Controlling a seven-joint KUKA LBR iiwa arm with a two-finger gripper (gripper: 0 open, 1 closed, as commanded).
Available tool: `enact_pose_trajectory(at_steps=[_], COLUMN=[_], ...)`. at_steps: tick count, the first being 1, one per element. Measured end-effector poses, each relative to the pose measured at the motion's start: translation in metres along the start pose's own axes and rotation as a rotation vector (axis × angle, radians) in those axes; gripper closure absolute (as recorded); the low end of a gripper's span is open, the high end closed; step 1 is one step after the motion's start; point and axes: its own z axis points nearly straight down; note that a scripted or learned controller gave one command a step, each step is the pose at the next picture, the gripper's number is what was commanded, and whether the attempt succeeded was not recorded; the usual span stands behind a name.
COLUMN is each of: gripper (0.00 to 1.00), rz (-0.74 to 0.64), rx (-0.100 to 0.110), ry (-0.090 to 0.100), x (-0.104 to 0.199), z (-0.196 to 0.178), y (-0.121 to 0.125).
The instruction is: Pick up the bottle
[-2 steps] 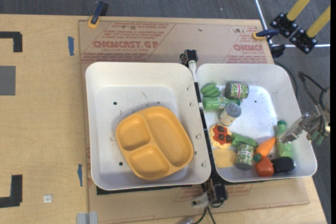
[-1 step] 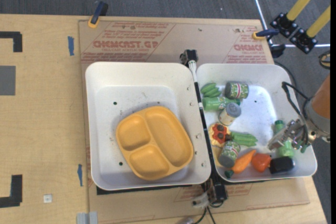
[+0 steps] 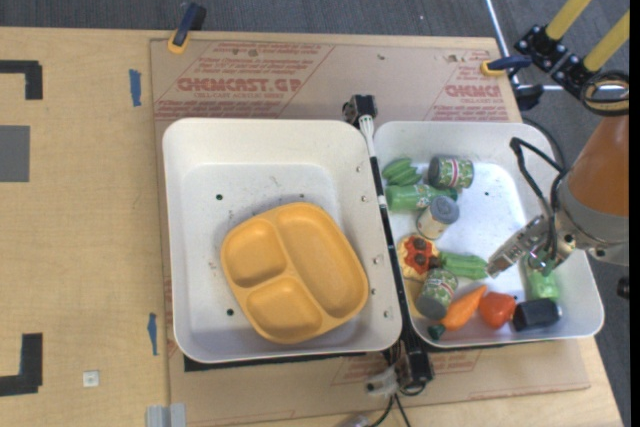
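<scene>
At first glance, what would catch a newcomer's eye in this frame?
The yellow divided tray stands out first, lying alone in the left bin. Next comes the bright clutter in the right bin: green, orange and red toy foods with small cans, mostly along its left side and near edge. The arm with its orange band reaches in from the right, its gripper low over that bin.

arm: KUKA iiwa arm (image 3: 600, 180) enters from the right edge, orange band above grey wrist | pose: wrist angled down and leftward | gripper: two-finger gripper (image 3: 528, 253) low, metal fingers (image 3: 508, 253) pointing left and slightly down | finger gap: too small to judge
</scene>
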Motion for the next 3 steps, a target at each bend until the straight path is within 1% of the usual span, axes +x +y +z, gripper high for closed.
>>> enact_pose_trajectory(at_steps=[1,2,3], gripper=[1.00,1.00,1.00], rz=[-0.234,0.110,-0.042], rx=[0.000,0.001,0.001], ry=[0.001,0.001,-0.002], x=[-0.023,-0.062,-0.057], z=[0.060,0.052,0.067], y=[-0.018,-0.049,-0.044])
